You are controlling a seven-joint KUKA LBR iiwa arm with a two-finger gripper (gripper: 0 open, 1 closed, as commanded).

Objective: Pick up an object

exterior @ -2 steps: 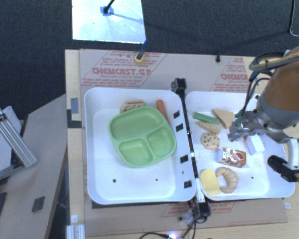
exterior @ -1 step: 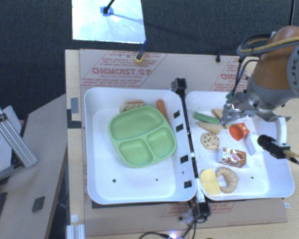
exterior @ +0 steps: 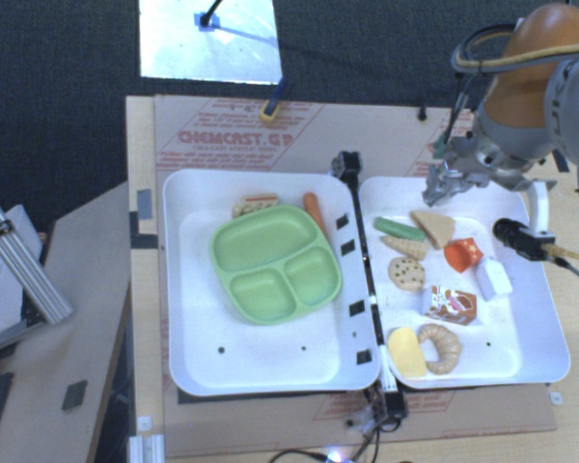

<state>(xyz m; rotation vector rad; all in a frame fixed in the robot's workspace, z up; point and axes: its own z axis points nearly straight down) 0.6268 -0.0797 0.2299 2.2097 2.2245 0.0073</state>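
My gripper [exterior: 436,193] hangs over the far left part of the right bin [exterior: 543,353], just above and behind a tan bread wedge [exterior: 434,226]. Nothing shows between its tips. Beside the wedge lie a green pod [exterior: 398,228] and a pale ridged cracker [exterior: 404,247]. Nearer the front are a chocolate-chip cookie [exterior: 406,274], a red pepper piece [exterior: 463,255], a white block [exterior: 494,280], a red-and-white packet [exterior: 451,304], a yellow piece [exterior: 405,351] and a croissant [exterior: 442,347].
The left bin [exterior: 193,220] holds a green divided plate [exterior: 275,263], a carrot [exterior: 314,210] and a slice of toast [exterior: 256,204] behind it. A black-clipped divider [exterior: 359,258] separates the bins. A shiny sheet [exterior: 210,27] lies beyond the bench.
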